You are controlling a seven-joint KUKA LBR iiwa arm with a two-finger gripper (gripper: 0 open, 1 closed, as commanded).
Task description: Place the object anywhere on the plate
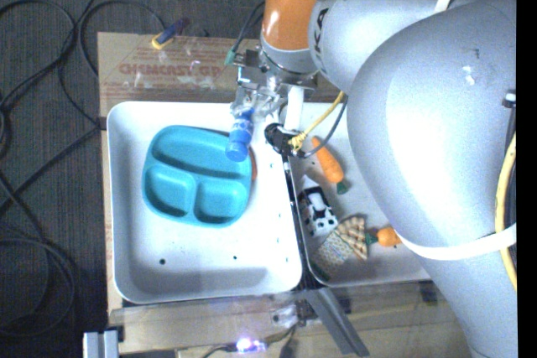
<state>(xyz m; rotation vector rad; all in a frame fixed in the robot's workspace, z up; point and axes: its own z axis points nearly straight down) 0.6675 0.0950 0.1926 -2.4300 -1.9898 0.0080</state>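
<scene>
The gripper (246, 115) is seen over the right edge of the plate (199, 173), and a small blue bottle (239, 138) is held between its fingers, hanging just above the plate's rim. One plate is counted: smooth blue plastic, rounded, split into three compartments, set in the left bin (134, 264). Two shallow white bins are placed side by side. In the right bin (315, 271), partly hidden by the grey arm (419, 113), four toys are counted: an orange carrot (330, 166), a black-and-white figure (318, 212), a tan woven cone shape (343, 241) and a small orange piece (388, 237).
</scene>
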